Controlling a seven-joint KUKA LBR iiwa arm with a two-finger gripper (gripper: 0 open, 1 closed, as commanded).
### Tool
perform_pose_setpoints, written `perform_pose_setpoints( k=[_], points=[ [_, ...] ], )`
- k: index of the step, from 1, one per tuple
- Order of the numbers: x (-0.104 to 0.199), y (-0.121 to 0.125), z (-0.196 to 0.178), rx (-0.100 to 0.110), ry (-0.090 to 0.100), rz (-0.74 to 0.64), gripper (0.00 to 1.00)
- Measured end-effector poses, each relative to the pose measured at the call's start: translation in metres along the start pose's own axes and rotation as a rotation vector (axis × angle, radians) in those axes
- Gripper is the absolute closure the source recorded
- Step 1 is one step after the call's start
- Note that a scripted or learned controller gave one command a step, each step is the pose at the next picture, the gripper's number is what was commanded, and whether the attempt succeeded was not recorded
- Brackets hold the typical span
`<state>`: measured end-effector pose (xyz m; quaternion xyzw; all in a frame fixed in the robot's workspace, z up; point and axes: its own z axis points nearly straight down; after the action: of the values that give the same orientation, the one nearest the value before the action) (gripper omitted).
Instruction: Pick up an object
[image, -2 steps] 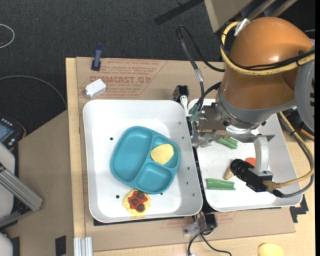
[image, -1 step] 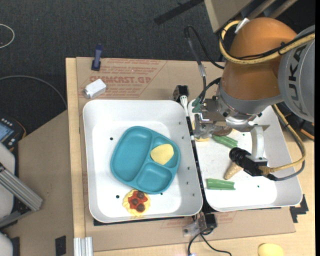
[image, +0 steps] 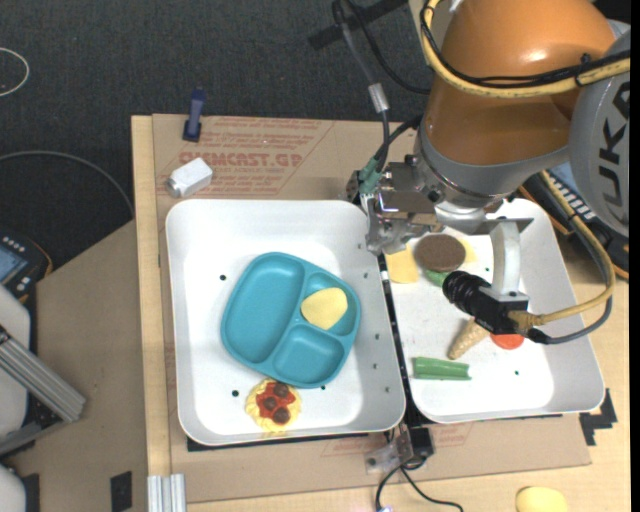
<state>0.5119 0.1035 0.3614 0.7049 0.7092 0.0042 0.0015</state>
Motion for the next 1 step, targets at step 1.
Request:
perform_pose_setpoints(
  k=[1],
  points=[
    [-0.0047,-0.0082,0.1038,0.021,-0.006,0.008,1.0]
  ],
)
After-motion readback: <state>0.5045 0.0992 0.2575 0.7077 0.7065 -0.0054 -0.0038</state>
